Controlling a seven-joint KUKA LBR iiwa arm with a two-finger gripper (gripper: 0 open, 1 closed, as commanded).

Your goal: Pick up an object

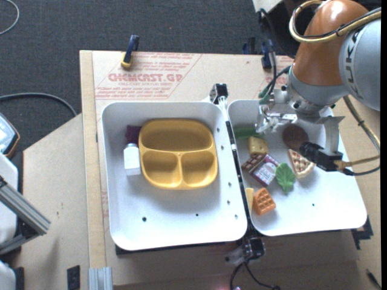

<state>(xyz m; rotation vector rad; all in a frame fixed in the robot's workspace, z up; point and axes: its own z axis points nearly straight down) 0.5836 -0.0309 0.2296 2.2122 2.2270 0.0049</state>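
The right bin point(326, 213) holds several toy foods: a yellow cheese wedge point(258, 145), a chocolate bar piece point(251, 162), a pink-purple packet point(265, 173), a green leaf point(285, 177), a pizza slice point(300, 162), an orange waffle point(263, 202) and a brown round piece point(294, 136). My gripper point(270, 121) hangs over the far part of that bin, just above the cheese wedge and left of the brown piece. I see nothing between its fingers.
The left bin point(121, 216) holds a yellow three-section plate point(178, 153), with a small white bottle point(132, 158) and a dark purple item point(133, 132) to its left. The arm's orange band point(329, 32) looms over the right bin's far edge. Cables trail at the right.
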